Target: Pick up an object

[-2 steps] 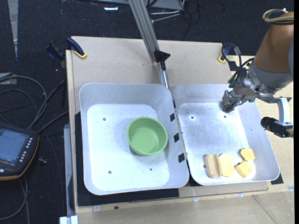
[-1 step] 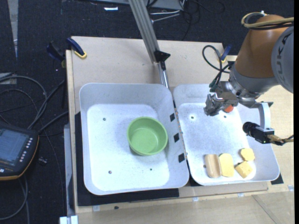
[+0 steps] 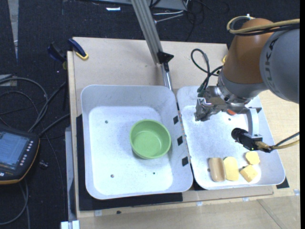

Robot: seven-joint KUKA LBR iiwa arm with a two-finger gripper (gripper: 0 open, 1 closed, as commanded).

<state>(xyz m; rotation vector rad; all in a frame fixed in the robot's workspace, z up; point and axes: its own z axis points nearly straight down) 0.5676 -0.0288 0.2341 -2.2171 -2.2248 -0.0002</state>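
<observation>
Hovering over right bin [image 3: 267, 175], upper part: pincer [image 3: 204, 112], finger state unclear. Food pieces [image 3: 231, 169] lie at bin's lower right, well apart from pincer. Green bowl [image 3: 150, 139] sits mid left bin [image 3: 95, 128].

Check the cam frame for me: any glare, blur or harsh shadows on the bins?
Camera view: lighting is even and soft; the green bowl casts just a faint shadow in the left bin; no blown-out glare on the right bin; the gripper area is dark and a bit soft, so detail there is hard to read; the yellow and tan pieces look reasonably sharp.
</observation>
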